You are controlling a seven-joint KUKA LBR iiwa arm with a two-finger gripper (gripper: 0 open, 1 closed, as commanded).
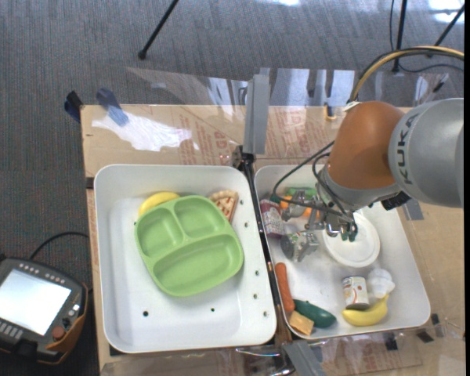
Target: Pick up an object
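Grey carpet surrounds a brown counter (164, 135) that carries 2 shallow white bins side by side. At the counter's left side, the left bin (113, 233) holds a green divided tray (189, 244), with a yellow piece (157, 200) and a wedge of toy pizza (225, 203) peeking out behind it. The right bin (407, 265), at the counter's right side, holds the clutter: a white bowl (352, 245), a banana (366, 312), a small can (354, 290), a carrot (284, 285) and a dark green vegetable (315, 313).

The gripper (305, 240) hangs low over the right bin's middle, just beside the bowl, above a small grey object (295, 247). Whether the fingers are spread or pressed together I cannot tell, and nothing is visibly lifted. Judging by this, the pick is at the reach-and-grasp stage: closing and lifting are left.
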